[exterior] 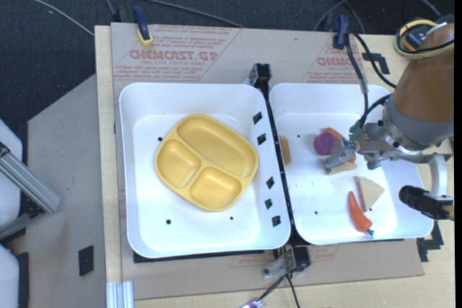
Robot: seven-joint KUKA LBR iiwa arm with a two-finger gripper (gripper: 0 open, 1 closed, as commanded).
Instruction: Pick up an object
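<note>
- Fingers of the gripper point(341, 157) hang low in the right bin point(303, 220), their tips at a small grey-tan piece point(339, 166); whether they are parted or closed on it cannot be told from this slanted view, and no object can be confirmed between them.
- Purple object point(324, 143), with an orange-red part at its upper right, lies just beside the tips, up and to the left in the picture; it appears to touch or nearly touch them.
- Pale wedge point(371, 192) lies below and to the right of the tips, apart from them.
- Orange carrot-like piece point(359, 213) lies further down, long axis running up-and-down the picture with a slight tilt (green end nearest the bin's lower rim).
- Small tan strip point(285, 150) lies against the divider side, well left of the tips.
- Left bin point(137, 213) holds a yellow divided plate point(207, 161).
- Judgement: the grey-tan piece is the nearest candidate, directly at the tips; the coming move turns on whether it sits between them or merely beside.
</note>
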